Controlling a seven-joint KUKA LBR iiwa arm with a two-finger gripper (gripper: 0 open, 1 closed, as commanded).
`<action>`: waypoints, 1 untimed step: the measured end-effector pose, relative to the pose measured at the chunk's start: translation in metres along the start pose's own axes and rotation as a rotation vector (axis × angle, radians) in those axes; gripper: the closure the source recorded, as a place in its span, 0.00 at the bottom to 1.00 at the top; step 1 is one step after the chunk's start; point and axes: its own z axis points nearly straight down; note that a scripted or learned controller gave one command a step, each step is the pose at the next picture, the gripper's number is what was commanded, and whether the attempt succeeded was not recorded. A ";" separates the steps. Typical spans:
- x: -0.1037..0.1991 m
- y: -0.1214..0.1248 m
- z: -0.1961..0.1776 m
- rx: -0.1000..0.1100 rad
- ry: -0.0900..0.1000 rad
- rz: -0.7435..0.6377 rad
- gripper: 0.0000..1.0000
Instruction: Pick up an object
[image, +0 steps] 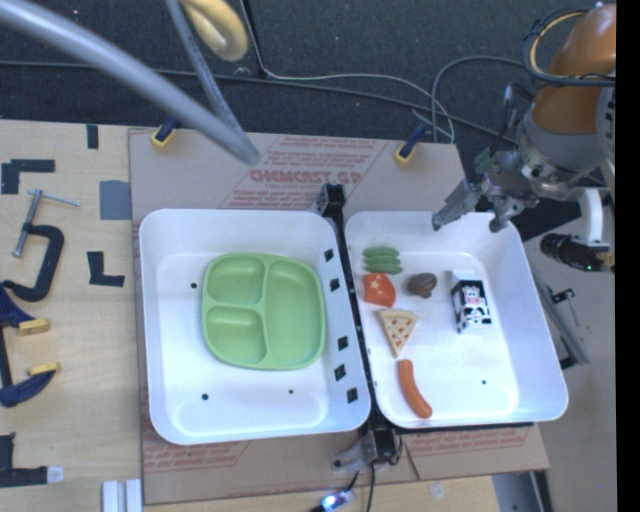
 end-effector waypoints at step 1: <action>0.000 0.002 -0.008 -0.013 -0.002 -0.003 0.00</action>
